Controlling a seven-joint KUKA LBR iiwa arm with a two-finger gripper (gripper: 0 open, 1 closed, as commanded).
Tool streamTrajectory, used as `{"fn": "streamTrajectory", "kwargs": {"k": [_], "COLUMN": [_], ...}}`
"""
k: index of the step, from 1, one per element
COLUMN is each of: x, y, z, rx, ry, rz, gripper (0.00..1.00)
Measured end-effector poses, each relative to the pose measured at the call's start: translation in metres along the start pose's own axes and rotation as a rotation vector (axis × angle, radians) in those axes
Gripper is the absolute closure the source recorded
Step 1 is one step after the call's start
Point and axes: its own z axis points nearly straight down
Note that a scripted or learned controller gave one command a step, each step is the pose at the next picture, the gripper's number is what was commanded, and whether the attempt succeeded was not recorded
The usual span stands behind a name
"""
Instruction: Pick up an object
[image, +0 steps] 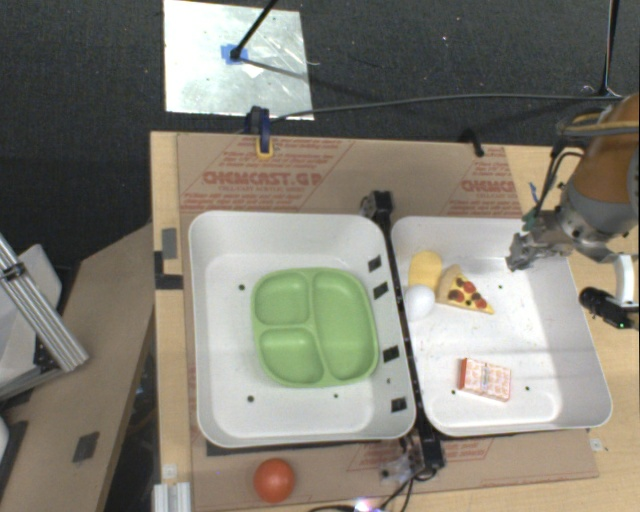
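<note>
The likeliest candidates for a pick lie in the right-hand bin (575, 380), right of centre in the frame. A toy pizza slice (465, 292) sits in its upper part, and to the slice's left a yellow piece (426, 268) lies with a white egg-shaped piece (419, 301) touching its lower end, both hard against the wall between the bins. Lower in the same bin, well apart from those three, lies a small red-and-white packet (485, 380).

The end effector (524, 252) hangs at the upper right of that bin, to the right of the pizza slice and apart from it. Nothing is between its fingers that I can see, and whether they are spread or pressed together I cannot tell from here.

So I'd judge this as the approach step: no object is grasped, and the arm (600, 185) is over the bin with the goods. The next move calls for settling on one target, most likely the pizza slice as the nearest, then shifting left over it and descending squarely; the slice looks flat, so the fingers would need to reach low.

The left bin (215, 300) holds a green divided tray (315, 327). An orange ball (273, 479) rests on the bench (190, 180) at the bottom of the frame, outside both bins.
</note>
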Motion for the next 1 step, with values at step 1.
{"fn": "streamTrajectory", "kwargs": {"k": [1], "x": [-0.0046], "y": [0.0012], "z": [-0.0651], "rx": [-0.002], "ry": [-0.001], "rz": [0.0], "gripper": [1.0]}}
